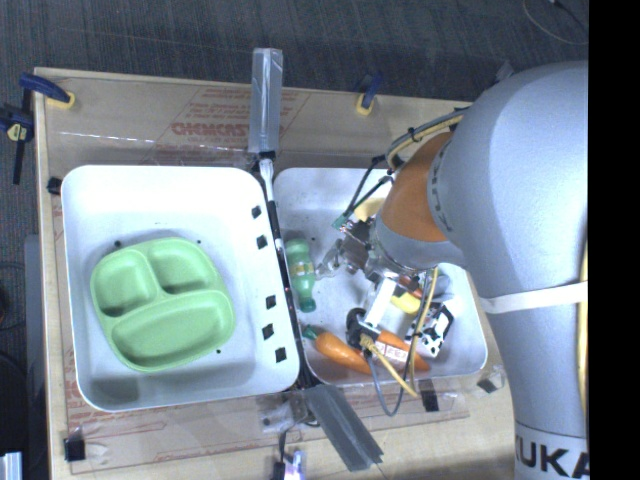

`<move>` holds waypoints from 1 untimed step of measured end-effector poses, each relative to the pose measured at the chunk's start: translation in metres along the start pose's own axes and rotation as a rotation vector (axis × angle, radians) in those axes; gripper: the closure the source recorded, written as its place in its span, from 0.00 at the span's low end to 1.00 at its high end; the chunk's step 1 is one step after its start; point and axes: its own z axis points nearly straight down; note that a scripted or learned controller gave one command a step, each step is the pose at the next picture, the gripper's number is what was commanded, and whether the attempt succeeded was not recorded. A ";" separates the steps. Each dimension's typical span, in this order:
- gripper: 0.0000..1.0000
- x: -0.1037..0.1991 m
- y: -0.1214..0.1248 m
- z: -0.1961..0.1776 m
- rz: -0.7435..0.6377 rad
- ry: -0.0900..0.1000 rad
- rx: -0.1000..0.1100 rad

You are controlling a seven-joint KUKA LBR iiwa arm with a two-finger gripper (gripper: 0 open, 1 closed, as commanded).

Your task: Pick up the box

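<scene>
My gripper [338, 251] is down in the right bin [322, 186], left of the bin's middle. It sits just right of a green bottle [298, 268] that lies along the divider. A small box with black and white print [432, 334] lies near the bin's front right corner, well to the right of the gripper and in front of it. Nothing is visible between the gripper's tips. The wrist and the big grey arm hide the bin's right and back parts.
An orange carrot [334, 347] lies at the right bin's front, with a red-orange pack [400, 348] beside it. Something yellow [368, 209] peeks out behind the wrist. The left bin [150, 183] holds a green divided plate [162, 300].
</scene>
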 end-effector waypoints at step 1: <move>0.00 0.031 0.028 -0.038 -0.167 0.004 0.011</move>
